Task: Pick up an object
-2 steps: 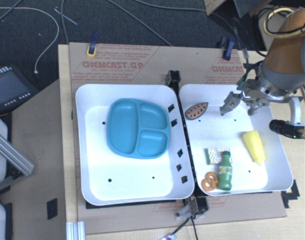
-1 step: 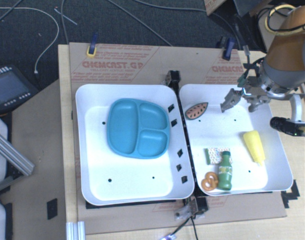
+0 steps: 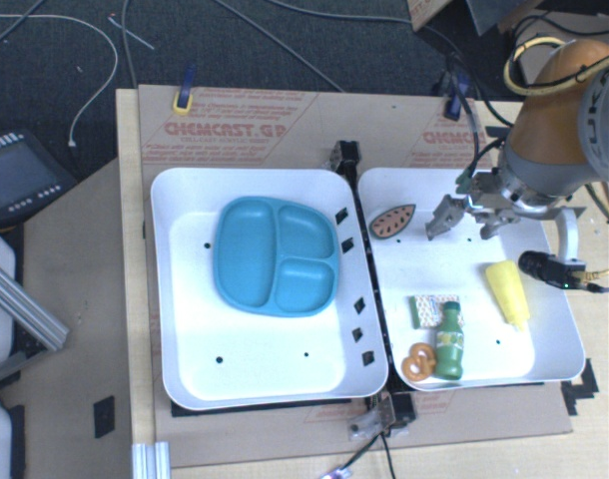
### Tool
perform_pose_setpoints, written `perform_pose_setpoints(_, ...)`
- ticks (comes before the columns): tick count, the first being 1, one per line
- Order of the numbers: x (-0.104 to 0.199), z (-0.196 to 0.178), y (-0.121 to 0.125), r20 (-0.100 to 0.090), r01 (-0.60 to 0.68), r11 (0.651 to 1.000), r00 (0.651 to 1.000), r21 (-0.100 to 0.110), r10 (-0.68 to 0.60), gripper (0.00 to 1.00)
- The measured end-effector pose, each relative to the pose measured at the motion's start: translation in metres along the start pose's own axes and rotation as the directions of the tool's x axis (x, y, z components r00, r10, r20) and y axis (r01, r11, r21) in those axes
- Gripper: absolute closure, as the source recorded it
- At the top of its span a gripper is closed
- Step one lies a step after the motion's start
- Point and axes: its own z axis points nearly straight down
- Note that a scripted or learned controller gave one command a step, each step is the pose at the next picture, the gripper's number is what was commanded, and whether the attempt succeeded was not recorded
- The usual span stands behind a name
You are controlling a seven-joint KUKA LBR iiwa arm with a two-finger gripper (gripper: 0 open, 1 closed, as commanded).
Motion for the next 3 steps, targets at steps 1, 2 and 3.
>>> perform_pose_setpoints(1, -0.003, 0.045, -0.007, 0.000, -0.001, 1.000, 1.000, 0.001, 0.001, 0.00)
perform_pose_setpoints(2, -0.003, 0.084, -0.007, 0.000, 0.000, 1.000, 1.000, -0.001, 0.000, 0.00)
perform_pose_setpoints(3, -0.002, 0.071, -0.005, 0.000, 0.000, 1.000, 1.000, -0.006, 0.000, 1.00)
